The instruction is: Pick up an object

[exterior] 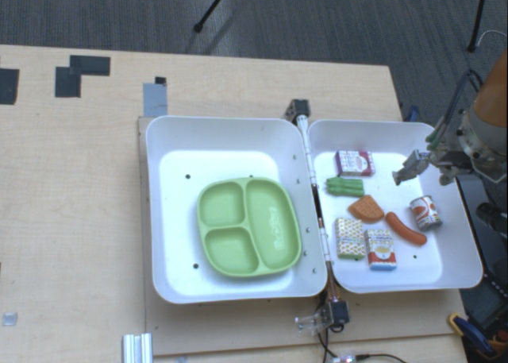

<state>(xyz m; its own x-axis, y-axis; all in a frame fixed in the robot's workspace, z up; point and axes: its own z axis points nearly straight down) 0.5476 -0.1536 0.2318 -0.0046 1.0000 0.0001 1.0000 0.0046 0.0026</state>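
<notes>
Spanning grey carpet, pale wooden bench [71, 195] under two white bins [230, 140]; claw [413, 168] state unclear.

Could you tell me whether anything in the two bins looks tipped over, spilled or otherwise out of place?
Nothing looks spilled or damaged. The small can lies on its side in the right bin, beside the sausage. The green divided plate sits flat in the left bin.
</notes>
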